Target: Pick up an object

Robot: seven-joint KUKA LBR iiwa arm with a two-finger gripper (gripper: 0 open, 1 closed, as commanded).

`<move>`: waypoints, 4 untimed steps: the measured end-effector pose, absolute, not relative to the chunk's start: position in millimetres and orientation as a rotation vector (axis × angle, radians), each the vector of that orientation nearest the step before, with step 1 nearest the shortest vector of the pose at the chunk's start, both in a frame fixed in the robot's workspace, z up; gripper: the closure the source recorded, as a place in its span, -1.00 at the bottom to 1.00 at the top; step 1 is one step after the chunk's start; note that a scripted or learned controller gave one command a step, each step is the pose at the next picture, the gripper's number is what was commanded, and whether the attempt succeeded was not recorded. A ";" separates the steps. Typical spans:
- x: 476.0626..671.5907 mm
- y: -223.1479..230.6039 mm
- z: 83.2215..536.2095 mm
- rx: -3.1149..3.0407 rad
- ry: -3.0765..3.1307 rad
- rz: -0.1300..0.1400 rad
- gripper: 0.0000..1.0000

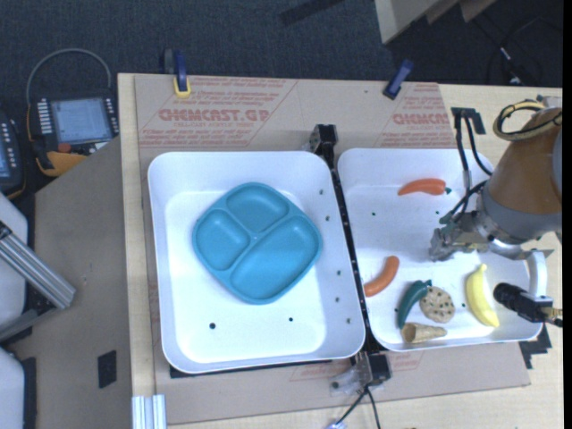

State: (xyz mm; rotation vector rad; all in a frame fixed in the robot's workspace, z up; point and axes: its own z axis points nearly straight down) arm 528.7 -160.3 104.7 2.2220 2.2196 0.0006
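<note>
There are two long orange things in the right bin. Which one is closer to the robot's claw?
The lower one, the sausage-like piece by the bin's left wall, seems slightly closer to the gripper. The other, an orange pepper, lies near the bin's far edge.

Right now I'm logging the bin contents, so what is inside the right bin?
The right bin holds an orange pepper, a sausage, a green pepper, a cookie, a cone and a banana. The arm covers its right part.
</note>
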 end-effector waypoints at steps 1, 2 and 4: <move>531.3 -168.4 164.9 2.217 2.217 0.003 1.00; 534.4 -164.1 227.9 2.214 2.218 0.005 1.00; 518.6 -116.5 273.0 2.218 2.229 0.000 1.00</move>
